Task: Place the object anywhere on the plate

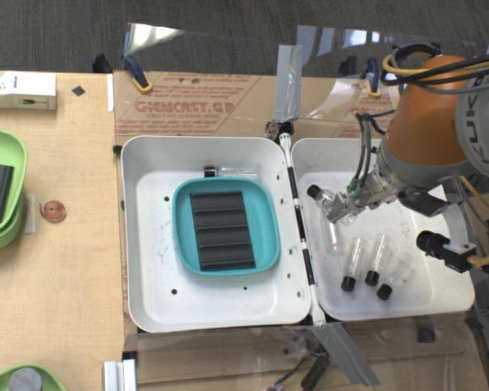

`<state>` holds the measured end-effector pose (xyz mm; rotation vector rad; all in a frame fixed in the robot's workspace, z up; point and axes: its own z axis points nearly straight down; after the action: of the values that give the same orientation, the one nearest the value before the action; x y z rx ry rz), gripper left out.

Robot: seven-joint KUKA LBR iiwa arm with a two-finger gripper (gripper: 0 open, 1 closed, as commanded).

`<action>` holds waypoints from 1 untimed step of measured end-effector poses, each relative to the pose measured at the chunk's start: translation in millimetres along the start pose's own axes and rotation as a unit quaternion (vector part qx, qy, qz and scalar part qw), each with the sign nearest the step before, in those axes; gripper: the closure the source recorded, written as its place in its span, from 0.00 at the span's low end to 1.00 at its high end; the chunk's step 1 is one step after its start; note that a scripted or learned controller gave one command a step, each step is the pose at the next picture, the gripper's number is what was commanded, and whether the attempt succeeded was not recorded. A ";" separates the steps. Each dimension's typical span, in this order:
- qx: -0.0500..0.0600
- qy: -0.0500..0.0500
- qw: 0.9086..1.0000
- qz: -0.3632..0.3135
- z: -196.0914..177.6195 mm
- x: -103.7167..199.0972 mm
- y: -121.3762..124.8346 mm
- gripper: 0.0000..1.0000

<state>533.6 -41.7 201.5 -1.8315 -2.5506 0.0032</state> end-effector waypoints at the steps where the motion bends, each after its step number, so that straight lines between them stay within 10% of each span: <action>1: 0.000 0.000 0.997 -0.082 10.6 50.3 14.3 1.00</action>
<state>531.1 10.5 190.9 -1.6157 -2.6929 0.0023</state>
